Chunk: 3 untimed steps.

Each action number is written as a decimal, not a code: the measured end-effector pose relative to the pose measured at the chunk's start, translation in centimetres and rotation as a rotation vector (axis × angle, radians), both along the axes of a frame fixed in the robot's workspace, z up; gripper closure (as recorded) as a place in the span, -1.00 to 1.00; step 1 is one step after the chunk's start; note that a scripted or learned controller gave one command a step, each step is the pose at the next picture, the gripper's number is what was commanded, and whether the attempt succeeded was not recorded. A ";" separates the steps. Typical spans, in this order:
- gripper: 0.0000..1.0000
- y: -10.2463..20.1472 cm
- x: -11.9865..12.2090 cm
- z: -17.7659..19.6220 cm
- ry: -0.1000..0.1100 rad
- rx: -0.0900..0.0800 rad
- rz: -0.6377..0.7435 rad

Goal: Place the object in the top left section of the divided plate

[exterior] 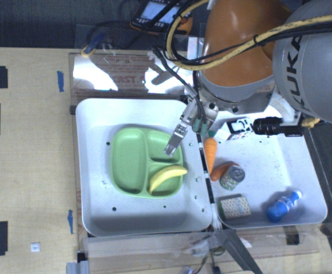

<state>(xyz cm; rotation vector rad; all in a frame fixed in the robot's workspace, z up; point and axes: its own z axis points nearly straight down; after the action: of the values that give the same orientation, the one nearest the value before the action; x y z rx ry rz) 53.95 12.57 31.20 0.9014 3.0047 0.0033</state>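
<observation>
The gripper (171,147) hung over the green divided plate (129,161), jaw state untellable; the banana (167,177) in the lower-right section should be lifted to the top-left section.

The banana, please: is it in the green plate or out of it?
In: the banana lies inside the green plate's lower right section.

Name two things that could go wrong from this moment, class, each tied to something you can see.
1. The hand hangs over the green divided plate with nothing visibly between its fingers, so a release may place nothing.
2. The banana already fills one lower section; an object dropped near the divider could settle beside it.
</observation>
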 end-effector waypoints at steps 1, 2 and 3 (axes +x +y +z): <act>-1.00 6.5 7.6 -13.8 0.002 0.000 0.030; -1.00 9.1 4.2 -20.9 -0.014 0.003 0.054; -1.00 8.9 3.9 -21.5 -0.003 0.000 0.054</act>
<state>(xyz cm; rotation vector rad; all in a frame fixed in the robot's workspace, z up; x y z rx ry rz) 57.84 21.51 9.70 0.8194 3.0254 0.0041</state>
